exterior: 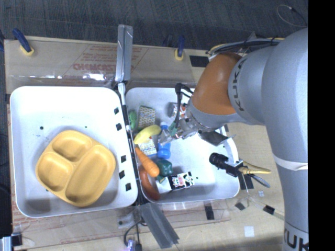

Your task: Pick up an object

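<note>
My gripper (pixel 172 131) is low in the right bin (pixel 209 190), reaching in from the right under the orange-banded wrist. It hangs over a cluster at the bin's left side: a yellow banana (pixel 147 133), a blue object (pixel 164 150) just below the gripper tip, and a small label-covered packet (pixel 148 148). An orange carrot (pixel 148 164) lies further down, next to a dark green piece (pixel 164 167). A black-and-white cow-print box (pixel 181 181) rests near the front wall. The arm hides whether anything is held.
A patterned packet (pixel 146 113) and a green item (pixel 133 120) lie at the right bin's back left, and a reddish object (pixel 147 187) sits in its front left corner. The left bin (pixel 31 109) holds a yellow divided tray (pixel 76 166).
</note>
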### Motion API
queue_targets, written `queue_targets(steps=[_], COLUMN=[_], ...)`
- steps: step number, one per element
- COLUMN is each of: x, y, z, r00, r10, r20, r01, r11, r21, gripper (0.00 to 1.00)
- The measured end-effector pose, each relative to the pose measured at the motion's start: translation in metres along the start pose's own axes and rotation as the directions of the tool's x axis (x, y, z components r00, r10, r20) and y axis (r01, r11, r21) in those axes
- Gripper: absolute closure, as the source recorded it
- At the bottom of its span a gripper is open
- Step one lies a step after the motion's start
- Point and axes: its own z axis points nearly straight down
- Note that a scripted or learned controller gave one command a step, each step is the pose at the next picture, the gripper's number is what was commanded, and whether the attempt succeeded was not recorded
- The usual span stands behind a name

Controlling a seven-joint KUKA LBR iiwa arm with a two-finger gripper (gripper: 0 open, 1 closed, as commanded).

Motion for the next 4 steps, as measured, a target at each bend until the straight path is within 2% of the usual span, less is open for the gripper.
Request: queue_targets(steps=[1, 2, 3, 4], x=[0.013, 0.009, -0.018, -0.055], y=[-0.066, 0.029, -0.024, -0.084], z=[0.026, -0.047, 0.038, 0.000], r00=[0.996, 0.961, 0.955, 0.957], r10=[0.093, 0.276, 0.296, 0.290], r20=[0.004, 0.001, 0.007, 0.001], r01=[-0.093, -0.276, -0.296, -0.290], r11=[0.996, 0.961, 0.955, 0.957], r21=[-0.009, -0.003, -0.015, -0.004], gripper=[1.00, 1.00, 1.00, 1.00])
